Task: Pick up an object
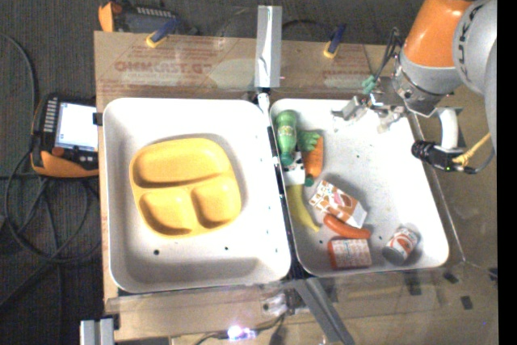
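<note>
Over the right bin point(428, 198), the arm point(452, 20) hangs at the far right corner, its claw point(367, 105) above bare bin floor; whether the claw is apart or together cannot be told from this angle, and nothing is seen in it. The pickable things lie in a loose line from the bin's left wall to its near right corner. A green bottle point(286, 133) lies on its side against the left wall, long axis running far to near; probably light, stiff plastic, smooth and apt to roll, best taken across its middle. Just beside it a carrot point(313, 157) points the same way, thick end far; likely a hard toy, best pinched across its width. A banana point(300, 210) curves along the left wall, nearer. A small carton point(338, 204) lies flat and slanted, light and crushable. A sausage point(349, 228) slants toward the near right, beside a red box point(349, 254) and a tipped can point(401, 243). The left bin point(121, 254) holds a yellow tray point(187, 184).
</note>
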Available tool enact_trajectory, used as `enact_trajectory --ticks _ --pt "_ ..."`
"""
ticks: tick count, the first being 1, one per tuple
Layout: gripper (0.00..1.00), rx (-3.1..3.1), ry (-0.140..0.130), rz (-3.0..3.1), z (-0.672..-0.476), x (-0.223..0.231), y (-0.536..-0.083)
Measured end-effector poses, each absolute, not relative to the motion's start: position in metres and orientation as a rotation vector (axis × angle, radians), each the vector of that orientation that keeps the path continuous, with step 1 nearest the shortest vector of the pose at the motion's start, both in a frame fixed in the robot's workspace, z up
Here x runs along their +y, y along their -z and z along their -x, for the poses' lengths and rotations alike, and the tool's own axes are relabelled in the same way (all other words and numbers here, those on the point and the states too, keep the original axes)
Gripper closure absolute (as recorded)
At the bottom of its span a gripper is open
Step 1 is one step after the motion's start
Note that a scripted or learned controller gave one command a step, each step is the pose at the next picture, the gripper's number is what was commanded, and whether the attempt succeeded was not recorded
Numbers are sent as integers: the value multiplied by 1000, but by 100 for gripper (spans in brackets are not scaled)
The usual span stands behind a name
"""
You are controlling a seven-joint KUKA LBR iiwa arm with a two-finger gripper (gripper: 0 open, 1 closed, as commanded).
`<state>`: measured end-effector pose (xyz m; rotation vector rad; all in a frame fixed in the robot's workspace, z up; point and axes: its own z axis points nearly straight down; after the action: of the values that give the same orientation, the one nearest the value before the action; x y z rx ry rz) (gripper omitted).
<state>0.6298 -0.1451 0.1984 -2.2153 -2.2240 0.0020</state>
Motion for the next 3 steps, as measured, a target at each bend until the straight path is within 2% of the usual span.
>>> enact_trajectory --ticks 1,2,3 --pt "0 -2370 -2 2064 -631 -119 -94" --pt "0 -2431 5 2020 -592 -108 -91" --pt "100 -2430 7 2020 -592 -108 -100"
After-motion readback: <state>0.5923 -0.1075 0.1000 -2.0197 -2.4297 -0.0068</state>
